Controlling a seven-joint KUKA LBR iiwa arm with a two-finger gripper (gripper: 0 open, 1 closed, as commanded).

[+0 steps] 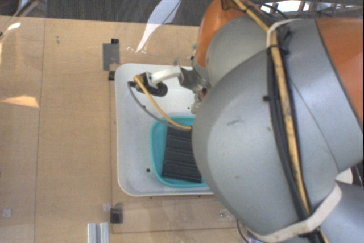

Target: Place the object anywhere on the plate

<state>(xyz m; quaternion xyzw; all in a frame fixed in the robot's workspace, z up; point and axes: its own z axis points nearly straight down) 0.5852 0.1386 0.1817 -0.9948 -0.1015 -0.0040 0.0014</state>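
The dark ribbed object lies on the teal plate near the front edge of the white bin, its long axis pointing to the back edge, where the gripper hangs; I cannot tell whether the gripper is open or closed.

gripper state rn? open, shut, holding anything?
Gripper: cannot be told. The big grey arm covers it. Below the arm, a dark ribbed rectangular object lies on the turquoise plate in the shallow white bin.
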